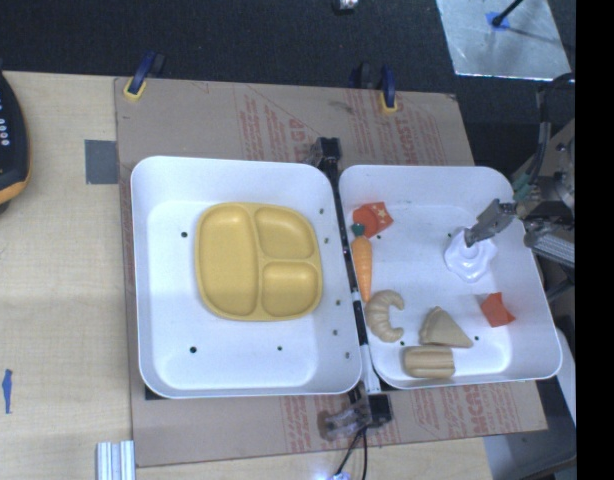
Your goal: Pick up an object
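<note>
Right bin (507,363): a shallow white bin that held all the loose food items.
Left bin (147,268): held a yellow divided plate (257,260) at its centre, with nothing loose around it.
Gripper (484,230): reached in over the right bin's right edge, near the upper right corner; whether it was clenched or released could not be told, because its tip was small and blurred.
Nearest object: a small white object (469,260) lay directly under the gripper tip, close to the bin's right edge; its exact kind was unclear.
Key relation: the white object sat just below and slightly left of the tip, so a short descent looked sufficient; contact could not be confirmed.
Other candidates: an orange-red block (496,310) near the right edge; a carrot (362,261) along the left edge, long axis running top to bottom; a croissant (387,314), a wedge (444,328) and a bread roll (428,362) near the bottom edge.
Hidden: the arm was cut off at the right.
</note>
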Robot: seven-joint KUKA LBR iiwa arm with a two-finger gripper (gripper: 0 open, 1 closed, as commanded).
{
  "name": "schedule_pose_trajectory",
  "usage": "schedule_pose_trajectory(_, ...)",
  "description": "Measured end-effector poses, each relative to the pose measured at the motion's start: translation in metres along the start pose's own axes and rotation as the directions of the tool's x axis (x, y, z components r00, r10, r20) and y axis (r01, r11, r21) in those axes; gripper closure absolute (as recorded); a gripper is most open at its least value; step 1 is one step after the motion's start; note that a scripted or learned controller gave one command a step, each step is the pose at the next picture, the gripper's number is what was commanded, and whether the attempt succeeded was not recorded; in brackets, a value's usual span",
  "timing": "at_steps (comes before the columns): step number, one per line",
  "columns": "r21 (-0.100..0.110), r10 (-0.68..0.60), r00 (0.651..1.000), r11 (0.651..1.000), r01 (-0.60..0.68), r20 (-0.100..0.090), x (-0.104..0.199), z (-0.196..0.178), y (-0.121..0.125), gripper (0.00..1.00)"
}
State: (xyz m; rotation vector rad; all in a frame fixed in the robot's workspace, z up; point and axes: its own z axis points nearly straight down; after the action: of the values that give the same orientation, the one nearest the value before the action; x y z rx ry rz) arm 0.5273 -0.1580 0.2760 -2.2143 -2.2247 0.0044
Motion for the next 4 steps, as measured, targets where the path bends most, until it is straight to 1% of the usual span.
schedule_pose_trajectory(1,0.004,-0.001,1.000,1.000,0.001,-0.002,0.010,0.165,-0.014,0.00)
schedule_pose_trajectory(2,0.003,0.001,1.000,1.000,-0.001,-0.002,-0.009,0.185,-0.032,0.00)
schedule_pose_trajectory(3,0.000,-0.001,1.000,1.000,0.001,0.000,-0.010,0.174,-0.031,1.00)
schedule_pose_trajectory(4,0.000,-0.001,1.000,1.000,0.001,0.000,-0.010,0.174,-0.031,0.00)
